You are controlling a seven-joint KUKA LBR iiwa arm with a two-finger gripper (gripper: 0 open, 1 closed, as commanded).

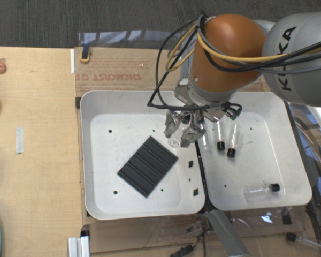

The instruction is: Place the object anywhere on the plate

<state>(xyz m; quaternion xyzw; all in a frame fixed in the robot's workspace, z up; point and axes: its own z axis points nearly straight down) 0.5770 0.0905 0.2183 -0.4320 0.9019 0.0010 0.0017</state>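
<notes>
Lying loose in the right bin (289, 143), three clear vials with black caps are the likely objects: two (227, 141) just right of the gripper (184, 130), one (261, 190) nearer the front. The dark ribbed plate (148, 166) sits tilted in the left bin (96, 159), a ready target. Whether the gripper grasps anything I cannot tell (metal parts blur together). Both bins rest on cardboard (115, 68) over a wooden bench (32, 143).
</notes>
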